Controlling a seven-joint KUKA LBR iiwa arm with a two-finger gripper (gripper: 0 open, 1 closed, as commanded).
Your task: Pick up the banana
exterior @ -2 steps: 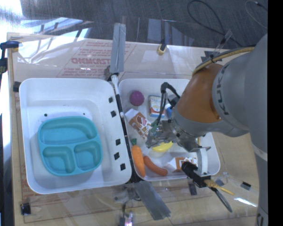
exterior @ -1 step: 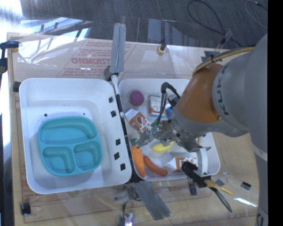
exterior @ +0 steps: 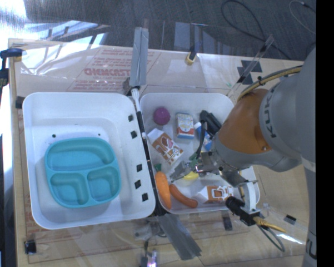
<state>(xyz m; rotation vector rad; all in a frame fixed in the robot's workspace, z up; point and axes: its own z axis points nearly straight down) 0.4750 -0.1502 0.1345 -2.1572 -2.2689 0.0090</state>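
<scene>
A: The arm is being seen reaching in from the right, its orange band hanging over the right bin. The end effector is being held low in that bin, toward the near side.

B: And the banana?

A: A small patch of yellow, taken to be the banana, is being glimpsed right at the end effector's tip. Most of it is being hidden by the metal parts. Whether the end effector is spread or pressed together cannot be told; that part is being blocked and blurred.

B: What is being noticed around it?

A: An orange carrot and a reddish sausage are lying side by side near the front left corner of the right bin, just beside the yellow patch. A brown-and-white snack packet is being seen tilted further back, with a purple ball and a small carton near the far wall. Another packet is lying under the wrist.

B: And the left bin?

A: A turquoise divided tray is resting in it, well apart from the arm. Both bins are sitting on the counter.
</scene>
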